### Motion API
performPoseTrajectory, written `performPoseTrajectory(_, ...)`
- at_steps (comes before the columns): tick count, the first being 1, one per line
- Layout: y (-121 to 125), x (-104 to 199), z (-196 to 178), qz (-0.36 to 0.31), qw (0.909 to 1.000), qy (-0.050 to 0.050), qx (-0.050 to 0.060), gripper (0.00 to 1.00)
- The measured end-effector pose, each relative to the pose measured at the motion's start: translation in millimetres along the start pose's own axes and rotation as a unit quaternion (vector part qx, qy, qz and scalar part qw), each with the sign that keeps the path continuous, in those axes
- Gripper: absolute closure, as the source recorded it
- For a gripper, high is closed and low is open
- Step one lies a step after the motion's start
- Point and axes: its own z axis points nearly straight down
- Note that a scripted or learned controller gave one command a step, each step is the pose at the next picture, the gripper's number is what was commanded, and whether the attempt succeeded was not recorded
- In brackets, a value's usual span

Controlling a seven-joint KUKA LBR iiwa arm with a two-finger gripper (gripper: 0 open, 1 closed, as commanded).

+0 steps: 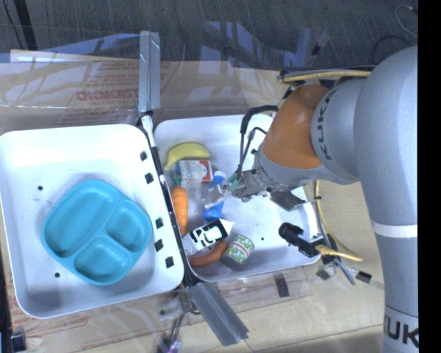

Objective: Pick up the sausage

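The sausage (208, 255) is a reddish-brown curved piece lying at the front edge of the right bin (279, 219), partly under a white and black card (209, 232). My gripper (230, 187) hangs over the middle of the right bin, above a clear bottle with a blue cap (206, 190). It is well behind the sausage and apart from it. The grey arm with its orange band (294, 134) reaches in from the right.
A banana (187, 152) lies at the back of the right bin, an orange carrot (179, 207) along its left wall, and a small patterned can (239, 249) beside the sausage. The left bin (29, 168) holds a blue divided tray (97, 231).
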Motion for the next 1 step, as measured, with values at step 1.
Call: performPoseTrajectory(1, -61.2, 28.0, 23.0, -0.080, 0.9968, -0.003, -0.007, 0.00)
